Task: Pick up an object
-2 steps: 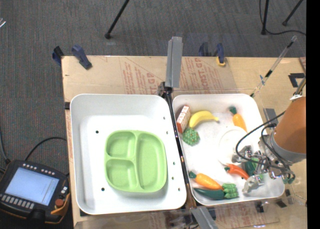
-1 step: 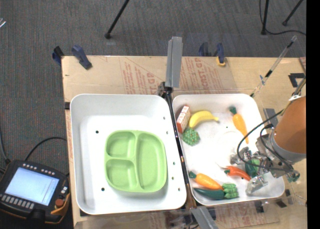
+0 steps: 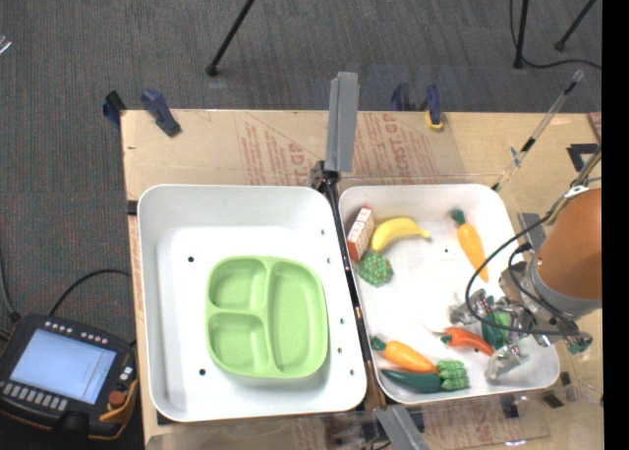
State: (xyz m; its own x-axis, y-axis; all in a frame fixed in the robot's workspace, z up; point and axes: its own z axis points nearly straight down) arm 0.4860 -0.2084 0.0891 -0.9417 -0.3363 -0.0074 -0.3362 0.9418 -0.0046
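The right bin (image 3: 408, 197) holds toy food: a yellow banana (image 3: 398, 233), a small red and white carton (image 3: 360, 232), a green broccoli piece (image 3: 374, 268), an orange carrot (image 3: 472, 245) near the right wall, another carrot (image 3: 411, 355) at the front, a dark green vegetable with a light green end (image 3: 429, 377), and a red-orange piece (image 3: 467, 339). My gripper (image 3: 503, 338) is low in the bin's front right corner, just right of the red-orange piece. Cables and the wrist hide how its fingers stand.
The left bin (image 3: 177, 217) contains a light green divided plate (image 3: 267, 317). A grey upright post (image 3: 342, 129) stands behind the seam between the bins. A teach pendant (image 3: 64, 371) lies on the floor at lower left. Blue clamps (image 3: 157, 111) grip the bench's back edge.
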